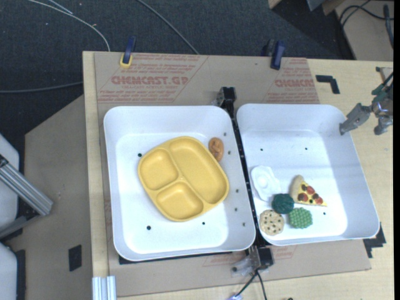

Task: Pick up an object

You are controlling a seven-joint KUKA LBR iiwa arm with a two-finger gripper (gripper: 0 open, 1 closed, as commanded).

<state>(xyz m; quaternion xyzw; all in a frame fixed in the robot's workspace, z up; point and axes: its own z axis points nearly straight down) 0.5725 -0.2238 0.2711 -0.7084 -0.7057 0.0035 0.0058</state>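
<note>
Two bins: the left bin (119, 167) holds a stiff yellow tray (182, 177); the right bin's (350, 186) front corner clusters light toy foods. The pizza slice (307, 193) looks rigid, best pinched across its edges. The gripper (369, 114) hangs at the right rim, apparently spread, holding nothing.

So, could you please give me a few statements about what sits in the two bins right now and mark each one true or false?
1. The yellow divided plate lies in the left bin. True.
2. The pizza slice lies on the yellow plate. False: it lies in the right bin, near the cookie.
3. A small brown piece sits by the plate's upper right edge. True.
4. The gripper is down among the toys in the right bin. False: it is at that bin's upper right edge, apart from them.
5. The plate's compartments hold toy food. False: they look bare.
</note>
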